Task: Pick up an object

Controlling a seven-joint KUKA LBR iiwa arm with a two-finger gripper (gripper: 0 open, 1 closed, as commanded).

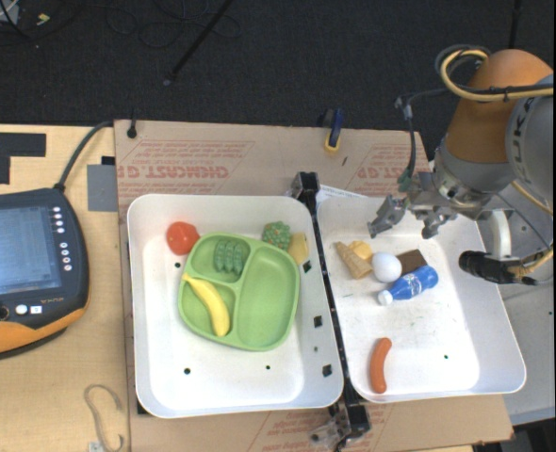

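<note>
So we've got the left bin (pixel 155 347) holding a green divided plate (pixel 250 304) with a banana (pixel 209 305) and some green pea pods (pixel 229 254) on it, plus a red tomato (pixel 182 237) just off the plate's upper left and a small green bunch (pixel 278 234) by its top right. The right bin (pixel 485 356) has the arm's gripper (pixel 412 217) hovering over its upper part, fingers spread apart with nothing between them as far as we can see. Just below it sit a cheese wedge (pixel 355 256), a white egg (pixel 386 266), a brown block (pixel 412 261) and a blue bottle (pixel 411 285), all bunched together. A sausage (pixel 380 364) lies well apart near the front.
</note>
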